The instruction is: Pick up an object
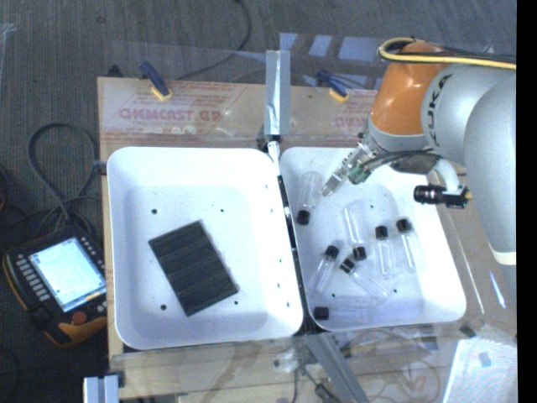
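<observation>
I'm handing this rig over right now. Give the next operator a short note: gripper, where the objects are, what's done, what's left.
Gripper: over the back left of the right bin, above the clear vials; whether it is open or shut cannot be judged, and nothing is seen held.
Objects: clear vials with black caps lie scattered in the right bin; a dark ribbed mat lies flat in the left bin.
Done: no pick is confirmed.
Left: grasp one object and lift it.
</observation>
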Controlling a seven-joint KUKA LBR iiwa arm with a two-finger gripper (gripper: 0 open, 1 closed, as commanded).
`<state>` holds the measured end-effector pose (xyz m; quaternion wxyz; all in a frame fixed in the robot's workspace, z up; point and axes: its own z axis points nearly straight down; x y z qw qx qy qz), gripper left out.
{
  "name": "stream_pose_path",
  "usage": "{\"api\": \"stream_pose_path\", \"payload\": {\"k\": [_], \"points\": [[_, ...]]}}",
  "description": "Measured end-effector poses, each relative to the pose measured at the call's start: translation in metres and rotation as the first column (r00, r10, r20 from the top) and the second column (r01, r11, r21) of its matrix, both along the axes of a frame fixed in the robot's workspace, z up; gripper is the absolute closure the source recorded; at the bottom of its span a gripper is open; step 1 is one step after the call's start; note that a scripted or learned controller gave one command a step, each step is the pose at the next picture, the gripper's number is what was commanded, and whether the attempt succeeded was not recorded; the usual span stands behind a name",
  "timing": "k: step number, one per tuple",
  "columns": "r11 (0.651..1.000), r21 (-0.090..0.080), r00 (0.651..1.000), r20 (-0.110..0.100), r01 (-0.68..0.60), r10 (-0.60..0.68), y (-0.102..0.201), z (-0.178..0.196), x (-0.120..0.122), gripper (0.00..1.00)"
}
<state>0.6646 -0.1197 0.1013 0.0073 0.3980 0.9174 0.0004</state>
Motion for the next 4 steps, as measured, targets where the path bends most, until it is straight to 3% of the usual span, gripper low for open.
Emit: {"api": "stream_pose_path", "payload": {"k": [1,2,3,4], "points": [[1.000,0.002,1.000,-0.009,0.000,0.000,0.000,-0.001,-0.002,0.00],[0.998,0.002,0.997,-0.010,-0.070,0.070,-0.064,0.111,-0.011,0.00],[0.994,0.004,0.994,-0.011,-0.112,0.112,-0.030,-0.007,-0.030,0.00],[0.977,-0.003,0.977,-0.007,-0.213,0.213,0.010,-0.011,-0.011,0.00]]}}
